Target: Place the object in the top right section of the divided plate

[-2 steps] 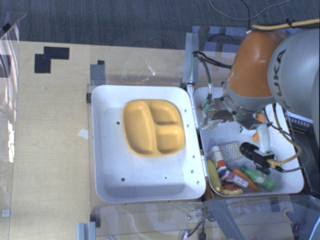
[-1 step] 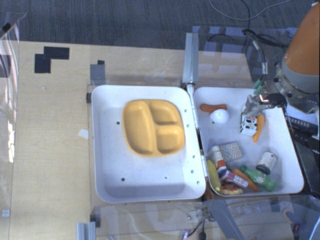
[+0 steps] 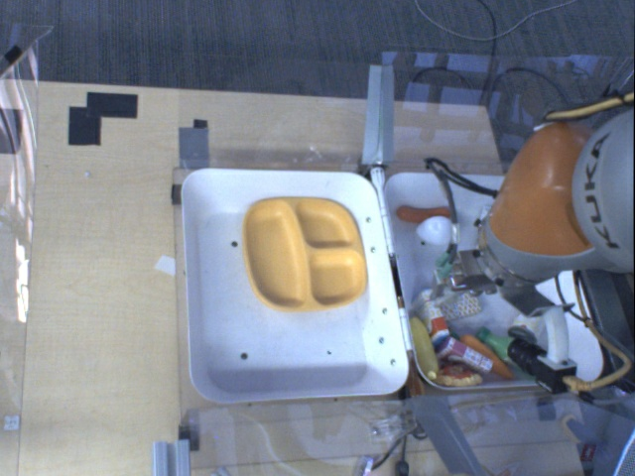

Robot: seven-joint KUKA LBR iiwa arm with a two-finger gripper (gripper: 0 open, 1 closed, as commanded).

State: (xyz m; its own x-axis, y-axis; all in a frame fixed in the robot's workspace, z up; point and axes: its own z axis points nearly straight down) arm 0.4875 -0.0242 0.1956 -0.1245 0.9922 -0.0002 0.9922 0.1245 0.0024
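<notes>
A yellow divided plate lies in the left white bin, with one long section on its left and two smaller sections on its right. The arm reaches in from the right, low over the right bin. My gripper is down among the objects there, close to a white egg-like ball and a patterned grey item. The arm's body hides much of the right bin.
The right bin holds several small things: an orange-red piece at the back, a yellow banana, a red and white packet, an orange carrot. Cables run over the bin's rear.
</notes>
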